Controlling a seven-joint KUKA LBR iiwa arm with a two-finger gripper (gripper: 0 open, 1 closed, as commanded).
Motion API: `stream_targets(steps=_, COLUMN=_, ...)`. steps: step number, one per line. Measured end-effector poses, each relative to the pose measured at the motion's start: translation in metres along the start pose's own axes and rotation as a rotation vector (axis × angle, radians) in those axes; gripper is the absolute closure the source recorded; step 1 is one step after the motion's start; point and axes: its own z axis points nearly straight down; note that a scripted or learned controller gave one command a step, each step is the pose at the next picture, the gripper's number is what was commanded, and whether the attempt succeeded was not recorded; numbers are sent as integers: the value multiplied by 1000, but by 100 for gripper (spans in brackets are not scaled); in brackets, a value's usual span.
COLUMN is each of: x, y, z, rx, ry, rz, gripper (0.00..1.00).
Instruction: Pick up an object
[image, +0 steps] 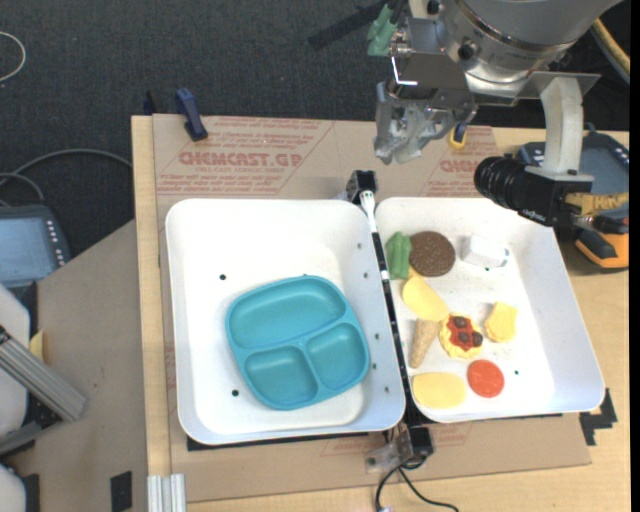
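While the tool (415, 135) hangs high over the far edge of the table (250, 150), above the gap where the 2 white bins meet, nothing sits between its fingers; I cannot tell how far apart they are, since the metal parts blur together. Below it, the right bin (560, 300) holds a scatter of toy food. A green piece (399, 254) lies against the bin's left wall with its long axis running from the far side toward the near side. Just beside it is a dark brown round patty (432, 253), and to the right of that a pale whitish piece (486, 251). Nearer the front, a yellow lump (423, 298) lies above a tan cone (422, 342), whose long axis runs far to near with the narrow tip pointing toward the front edge. A small pizza slice (461, 336) sits beside the cone, a yellow chunk (501, 322) to its right, a red disc (486, 378) and a yellow oval (439, 389) at the front. The left bin (200, 250) carries a teal divided plate (297, 341) with 3 compartments, lying tilted across the bin floor.
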Motion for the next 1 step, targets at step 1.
stream_targets(steps=1, x=68, y=-38, z=134, rx=33, ry=-9, rz=-8, gripper=100)
